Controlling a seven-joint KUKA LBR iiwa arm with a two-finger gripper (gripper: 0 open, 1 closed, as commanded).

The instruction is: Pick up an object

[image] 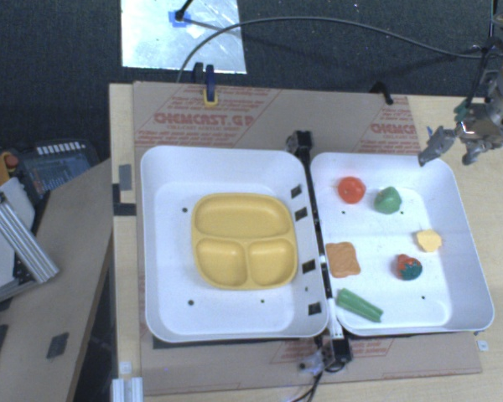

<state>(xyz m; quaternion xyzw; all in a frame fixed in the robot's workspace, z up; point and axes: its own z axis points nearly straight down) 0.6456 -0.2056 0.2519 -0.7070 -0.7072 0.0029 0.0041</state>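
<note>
Objects lay six in number in the right bin (465, 224), all below and left of the gripper (453, 145): red ball (350, 189), green lump (388, 199), yellow piece (428, 240), red-green ball (408, 267), orange slab (343, 259), green stick (358, 305). One yellow tray (241, 239) (three compartments) sat farther left. Fingers spread, holding nothing, above the bin's far corner.

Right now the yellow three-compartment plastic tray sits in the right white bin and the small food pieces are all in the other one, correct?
Not quite: the camera view shows the yellow three-compartment plastic tray in the left white bin, not the right. The small food pieces, such as the red round piece and green long piece, lie in the right white bin.
</note>
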